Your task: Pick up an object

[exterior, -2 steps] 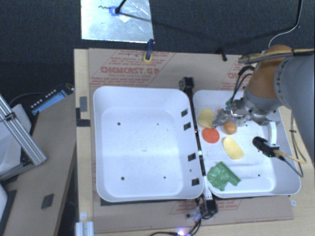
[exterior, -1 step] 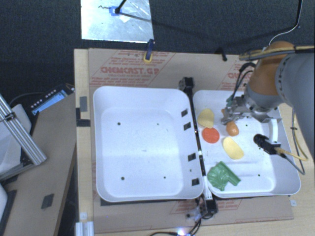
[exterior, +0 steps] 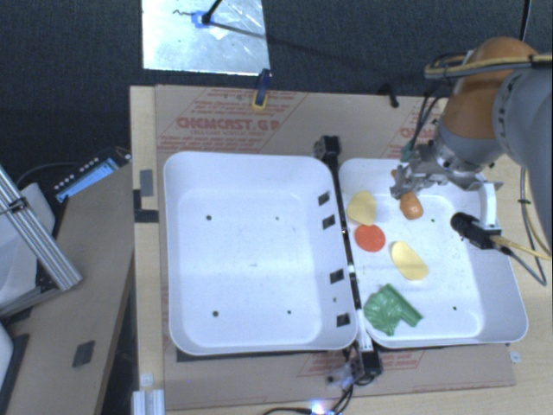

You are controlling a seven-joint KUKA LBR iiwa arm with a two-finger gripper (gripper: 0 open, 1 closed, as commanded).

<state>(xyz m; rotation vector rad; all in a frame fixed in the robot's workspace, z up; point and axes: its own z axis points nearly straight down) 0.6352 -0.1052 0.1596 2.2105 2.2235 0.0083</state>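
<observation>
- The green thing point(exterior: 391, 309) lies nearest, crumpled, in the right bin point(exterior: 505, 305) close to the front rim. Its shape is hard to make out.
- The left bin point(exterior: 251, 249) has lots of open white floor. Small black clips point(exterior: 337, 277) sit along the wall between the two bins.
- A yellow oval piece point(exterior: 409, 260) lies just behind the green thing, apart from it.
- A round red piece point(exterior: 371, 239) lies to its left, near the middle wall.
- A pale yellow piece point(exterior: 362, 207) sits just behind the red one, almost touching it.
- A small orange thing point(exterior: 411, 206) sits right under the gripper point(exterior: 409, 184). The gripper tip is small and blurry. Whether the orange thing is between the fingers is too hard to see.
- The grey arm point(exterior: 510, 102) comes in from the right and is cut off at the edge. It hides part of the bin's back corner.
- Both bins rest on a brown board point(exterior: 233, 115) with red letters, too blurry to read.
- Far back, a shiny silver sheet point(exterior: 204, 24) lies on dark floor.
</observation>
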